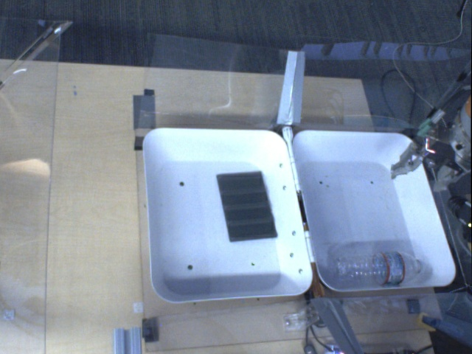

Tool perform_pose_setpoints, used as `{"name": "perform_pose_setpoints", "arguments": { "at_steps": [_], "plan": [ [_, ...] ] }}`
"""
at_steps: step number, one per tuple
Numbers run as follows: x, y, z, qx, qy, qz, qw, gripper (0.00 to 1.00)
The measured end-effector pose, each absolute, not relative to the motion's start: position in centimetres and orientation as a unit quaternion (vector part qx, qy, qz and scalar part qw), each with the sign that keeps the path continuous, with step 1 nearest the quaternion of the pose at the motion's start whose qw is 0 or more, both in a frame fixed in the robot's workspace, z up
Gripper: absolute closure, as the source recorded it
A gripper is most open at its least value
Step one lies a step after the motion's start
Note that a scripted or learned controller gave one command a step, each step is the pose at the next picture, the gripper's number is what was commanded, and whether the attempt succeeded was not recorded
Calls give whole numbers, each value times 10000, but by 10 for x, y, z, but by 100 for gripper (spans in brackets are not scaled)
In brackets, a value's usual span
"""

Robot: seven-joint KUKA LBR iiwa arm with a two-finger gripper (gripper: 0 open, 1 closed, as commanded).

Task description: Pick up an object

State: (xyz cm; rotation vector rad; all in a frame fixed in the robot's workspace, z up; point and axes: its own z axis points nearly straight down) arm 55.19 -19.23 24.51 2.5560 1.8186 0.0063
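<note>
I have the wooden table (81, 220) in front of me with the two shallow white bins sitting side by side on it, their inner rims touching along the middle. The left bin (166, 198) holds a dark ribbed rectangular block (246, 206), lying flat near the centre and turned a little off square. The right bin (354, 161) holds a clear plastic bottle (372, 266) on its side along the near wall, cap end toward the right corner, with what looks like a reddish and blue label band.

My arm is at the far right, barely over the right bin's outer rim. The gripper (410, 161) hangs at that rim, up toward the far corner, well apart from the bottle and farther still from the block. At this size I cannot tell how its jaws stand, and I see nothing held in it.

So I judge this as the very start: no object chosen, no approach under way. The bottle is the nearer candidate, but it is round, see-through and pressed close to the wall, so the next move would call for coming down across its width with room for the wall-side finger. The block is flat and low, which would ask for a grip across its short edges.
</note>
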Motion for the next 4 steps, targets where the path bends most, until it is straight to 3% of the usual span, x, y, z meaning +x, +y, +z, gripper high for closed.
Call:
{"name": "perform_pose_setpoints", "arguments": {
  "at_steps": [1, 2, 3, 4],
  "plan": [
    [488, -182, 235, 9150, 4035, 8, 7, 0],
    [489, -181, 246, 9135, 4069, 21, 8, 100],
    [522, -101, 211, 9506, 3103, 1, -10, 100],
    [522, -101, 211, 9506, 3105, 2, -6, 0]
  ]
}}
